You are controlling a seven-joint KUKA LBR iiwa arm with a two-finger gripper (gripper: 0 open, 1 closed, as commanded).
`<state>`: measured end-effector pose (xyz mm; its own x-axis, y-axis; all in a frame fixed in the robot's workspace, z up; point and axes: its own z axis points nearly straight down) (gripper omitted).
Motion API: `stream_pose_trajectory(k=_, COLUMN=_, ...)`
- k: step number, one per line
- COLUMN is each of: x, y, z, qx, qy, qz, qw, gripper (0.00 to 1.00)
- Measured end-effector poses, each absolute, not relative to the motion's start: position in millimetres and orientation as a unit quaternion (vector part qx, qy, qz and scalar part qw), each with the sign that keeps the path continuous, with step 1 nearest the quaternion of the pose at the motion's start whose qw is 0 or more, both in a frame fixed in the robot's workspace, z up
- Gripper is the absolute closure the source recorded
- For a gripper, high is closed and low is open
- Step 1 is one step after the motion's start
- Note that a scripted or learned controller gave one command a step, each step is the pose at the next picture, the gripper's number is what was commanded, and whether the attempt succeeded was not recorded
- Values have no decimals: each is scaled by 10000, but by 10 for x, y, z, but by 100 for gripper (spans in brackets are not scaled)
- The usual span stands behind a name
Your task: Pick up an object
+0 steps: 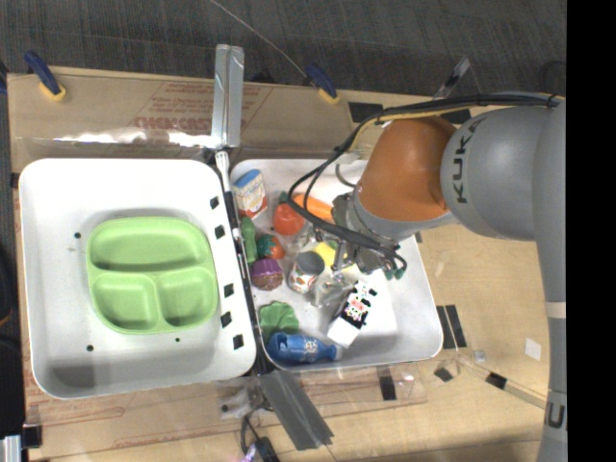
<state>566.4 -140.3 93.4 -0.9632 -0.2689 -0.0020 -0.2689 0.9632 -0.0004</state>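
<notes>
One fixed camera looks down on the bench at a slant from above, far enough off to take in both bins: the left bin and the right bin side by side. The arm enters from the frame's right.

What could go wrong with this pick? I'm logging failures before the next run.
The pincer is down in a tight pile in the right bin, so it may close on two items or none. The black-and-white carton and small can sit close by and could be knocked aside.
</notes>
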Motion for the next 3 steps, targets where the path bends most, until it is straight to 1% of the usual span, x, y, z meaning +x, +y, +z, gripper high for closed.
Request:
stream_pose_trajectory(k=1, x=5682, y=-1379, z=1044, qx=-1398, qy=9902, qz=-3, qw=23, gripper=100)
stream_pose_trajectory(k=2, x=5639, y=-1122, z=2232, qx=-160, qy=9999, qz=-8, qw=36, gripper=100)
stream_pose_trajectory(k=3, x=5633, y=-1120, z=2215, qx=-161, qy=9999, qz=-4, qw=19, gripper=0)
